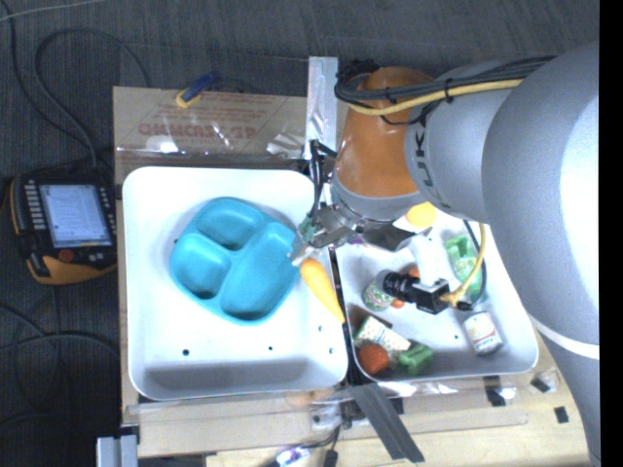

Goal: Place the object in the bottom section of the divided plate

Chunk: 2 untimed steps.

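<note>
Grey arm [526, 134] fills upper right; its hand [313, 233], state unclear, touches an orange carrot-shaped object [321, 287] beside the blue three-section plastic plate [234, 258].

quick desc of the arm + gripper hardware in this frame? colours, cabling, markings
Arm: bulky, rounded grey casing, with an orange band above the wrist. Black and yellow cables loop over the top of the orange section. Part of a dark letter marking shows on the grey shell beside the band. Gripper: small metallic and dark assembly below the wrist; finer detail is too small to tell.
</note>
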{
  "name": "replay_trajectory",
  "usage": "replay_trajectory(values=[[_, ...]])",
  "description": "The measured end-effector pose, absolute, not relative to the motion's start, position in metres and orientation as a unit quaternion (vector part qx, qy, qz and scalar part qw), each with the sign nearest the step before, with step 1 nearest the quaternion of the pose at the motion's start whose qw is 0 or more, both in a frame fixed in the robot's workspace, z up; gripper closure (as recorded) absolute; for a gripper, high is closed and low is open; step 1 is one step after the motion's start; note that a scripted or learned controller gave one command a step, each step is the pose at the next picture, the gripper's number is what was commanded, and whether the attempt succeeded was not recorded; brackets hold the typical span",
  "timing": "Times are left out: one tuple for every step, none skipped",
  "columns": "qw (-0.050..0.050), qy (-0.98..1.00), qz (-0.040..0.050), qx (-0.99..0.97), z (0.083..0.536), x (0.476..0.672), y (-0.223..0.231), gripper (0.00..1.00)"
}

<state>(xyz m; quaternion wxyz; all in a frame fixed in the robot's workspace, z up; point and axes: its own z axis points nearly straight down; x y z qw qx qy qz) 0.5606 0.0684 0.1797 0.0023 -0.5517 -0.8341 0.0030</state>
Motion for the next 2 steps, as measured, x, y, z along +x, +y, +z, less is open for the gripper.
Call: replay_trajectory(values=[[0.002, -0.834, 0.0029, -0.552, 0.180, 0.561, 0.068, 0.00], [0.003, -0.899, 0.0026, -0.439, 0.104, 0.578, 0.112, 0.00]])
